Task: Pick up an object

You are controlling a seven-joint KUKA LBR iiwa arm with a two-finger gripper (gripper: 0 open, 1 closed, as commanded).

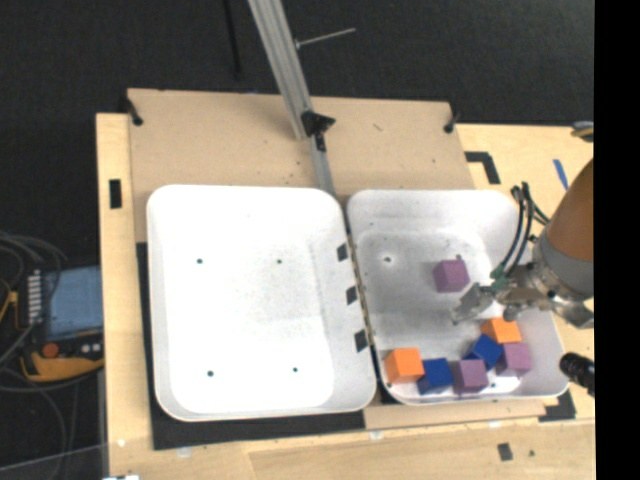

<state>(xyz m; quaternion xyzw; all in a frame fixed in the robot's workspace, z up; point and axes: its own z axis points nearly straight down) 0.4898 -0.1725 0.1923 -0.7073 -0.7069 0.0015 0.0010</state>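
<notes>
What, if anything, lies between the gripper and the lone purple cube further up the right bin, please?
Nothing: in the camera view, bare white bin floor separates the gripper from the lone purple cube. The other cubes sit nearer the bin's front edge.

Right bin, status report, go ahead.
Gripper low over right bin, nothing seen held. Purple cube alone beside it. Other cubes clustered along near wall.

single fixed cam, mounted above worktop [420,448], looking down at a slant, mid-range, both white bins [250,298] in frame, arm [570,228] entering from right
</notes>
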